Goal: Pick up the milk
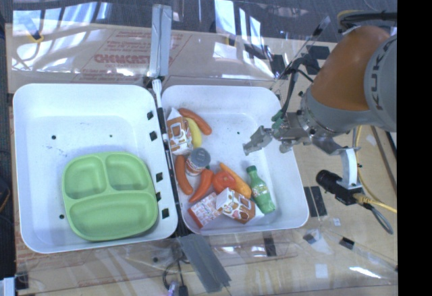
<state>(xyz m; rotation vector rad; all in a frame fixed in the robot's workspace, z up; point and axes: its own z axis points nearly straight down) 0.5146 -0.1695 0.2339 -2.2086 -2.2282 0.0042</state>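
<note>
The right bin (pixel 229 100) holds a small white and brown milk carton (pixel 177 135), standing against its left wall beside a banana (pixel 194 131) and a sausage (pixel 196 121). Two red and white cartons (pixel 221 208) lie at the bin's front. My gripper (pixel 271 142) hovers over the right side of this bin, well to the right of the milk carton. Its fingers (pixel 254 141) are open, with nothing between them.
Also in the right bin are a small jar (pixel 198 160), carrots (pixel 202 184), an orange sausage (pixel 181 174) and a green bottle (pixel 260 189). The left bin (pixel 40 112) holds a green divided plate (pixel 110 195). The grey and orange arm (pixel 351 79) stands over the bench on the right.
</note>
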